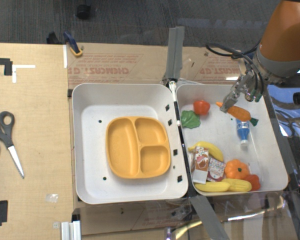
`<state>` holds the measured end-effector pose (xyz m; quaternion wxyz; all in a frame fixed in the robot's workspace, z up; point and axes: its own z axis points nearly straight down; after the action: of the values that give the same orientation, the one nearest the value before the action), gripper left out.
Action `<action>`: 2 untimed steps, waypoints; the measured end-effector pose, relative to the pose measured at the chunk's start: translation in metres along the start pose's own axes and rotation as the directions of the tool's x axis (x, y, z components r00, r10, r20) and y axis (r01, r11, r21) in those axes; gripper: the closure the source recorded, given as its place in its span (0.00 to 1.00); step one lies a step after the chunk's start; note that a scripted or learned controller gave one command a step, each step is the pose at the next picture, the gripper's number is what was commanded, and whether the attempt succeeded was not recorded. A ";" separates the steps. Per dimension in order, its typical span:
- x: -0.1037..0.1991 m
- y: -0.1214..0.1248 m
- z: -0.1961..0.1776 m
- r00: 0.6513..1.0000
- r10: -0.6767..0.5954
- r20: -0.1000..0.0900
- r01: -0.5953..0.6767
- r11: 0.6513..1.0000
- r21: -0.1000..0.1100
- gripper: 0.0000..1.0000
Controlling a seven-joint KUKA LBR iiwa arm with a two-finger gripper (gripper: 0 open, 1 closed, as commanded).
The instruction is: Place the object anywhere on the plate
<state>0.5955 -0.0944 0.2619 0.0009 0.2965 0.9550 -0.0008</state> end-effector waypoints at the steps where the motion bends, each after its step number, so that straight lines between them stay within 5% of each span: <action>1: 0.000 0.000 0.000 1.000 0.000 0.000 0.000 1.000 0.000 0.00; 2: -0.001 0.000 -0.009 1.000 -0.001 0.003 0.001 1.000 0.000 1.00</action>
<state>0.5968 -0.0946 0.2711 0.0025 0.2959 0.9552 -0.0010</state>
